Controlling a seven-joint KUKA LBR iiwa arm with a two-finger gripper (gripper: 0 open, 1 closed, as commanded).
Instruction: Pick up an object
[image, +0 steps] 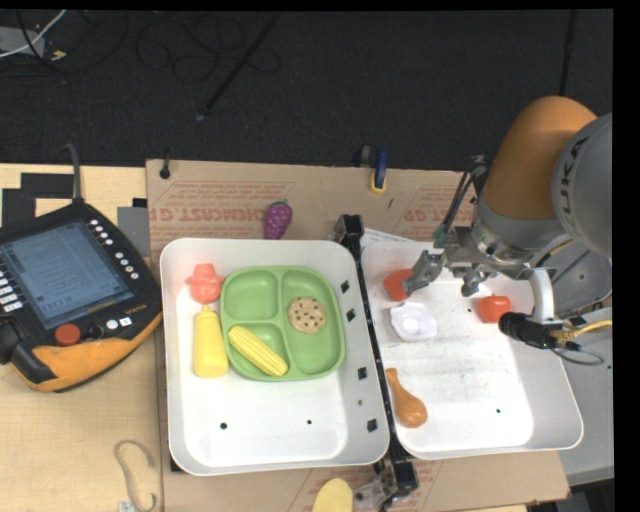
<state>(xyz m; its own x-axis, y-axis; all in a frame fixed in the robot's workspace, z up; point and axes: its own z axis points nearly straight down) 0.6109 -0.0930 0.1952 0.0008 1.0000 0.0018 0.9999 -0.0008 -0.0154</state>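
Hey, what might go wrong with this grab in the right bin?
The gripper hangs among three close things: a red piece, a white piece and an orange piece. It may well nudge one and grasp none. The red piece lies near the bin wall, which could block a finger.

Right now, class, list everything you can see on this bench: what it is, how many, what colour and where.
bins: 2, white, side by side
divided plate: 1, green, left bin
cookie: 1, tan, on plate
corn: 1, yellow, on plate
bottle: 1, yellow, left of plate
pink toy: 1, left bin
red pieces: 2, right bin
white cup: 1, right bin
drumstick: 1, brown, right bin
grapes: 1, purple, behind bins
pendant: 1, orange-black, far left
hand: 1, grey, over right bin
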